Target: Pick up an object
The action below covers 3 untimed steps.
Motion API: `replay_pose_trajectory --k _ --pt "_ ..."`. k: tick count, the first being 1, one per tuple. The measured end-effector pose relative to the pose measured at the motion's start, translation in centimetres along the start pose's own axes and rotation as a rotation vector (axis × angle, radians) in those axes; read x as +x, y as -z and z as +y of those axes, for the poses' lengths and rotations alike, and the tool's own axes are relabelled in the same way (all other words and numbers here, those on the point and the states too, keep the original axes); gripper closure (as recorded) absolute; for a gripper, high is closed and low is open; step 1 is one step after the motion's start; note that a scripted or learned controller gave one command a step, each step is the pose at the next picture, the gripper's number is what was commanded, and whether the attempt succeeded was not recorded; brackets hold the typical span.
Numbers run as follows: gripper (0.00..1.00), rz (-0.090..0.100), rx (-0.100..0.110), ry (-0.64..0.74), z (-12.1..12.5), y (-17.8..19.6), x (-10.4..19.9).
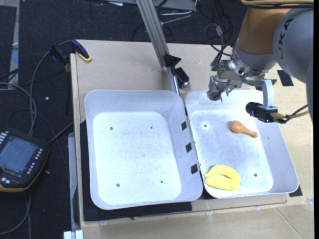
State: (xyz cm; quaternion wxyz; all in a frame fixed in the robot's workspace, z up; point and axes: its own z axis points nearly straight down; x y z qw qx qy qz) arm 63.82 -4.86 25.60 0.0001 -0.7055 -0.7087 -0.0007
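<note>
Arm [271,26]: grey with orange band, reaching in from the right, wrist above far edge of right bin.
Gripper [215,94]: pointing down over far left corner of right bin [284,158]; nothing seen between fingers; spread or pressed together, cannot tell.
Orange object [242,128]: pear-like shape with thin tail, lying in right bin, far half, apart from gripper.
Banana [223,178]: yellow, lying at near left corner of right bin, well apart from orange object.
Left bin [99,103]: white, speckled floor, 4 small dark dots.
Pendant [17,158]: on floor left of bench, cable attached.
</note>
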Motion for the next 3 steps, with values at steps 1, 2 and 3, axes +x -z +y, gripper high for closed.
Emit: replay_pose_trajectory --k 1,2,3 --pt "1.00 0.000 0.000 0.000 -1.4 0.5 5.2" --pt "1.00 0.000 0.002 0.000 -3.4 -1.3 10.1" --pt "1.00 0.000 0.001 -0.001 -5.8 -1.1 14.1"
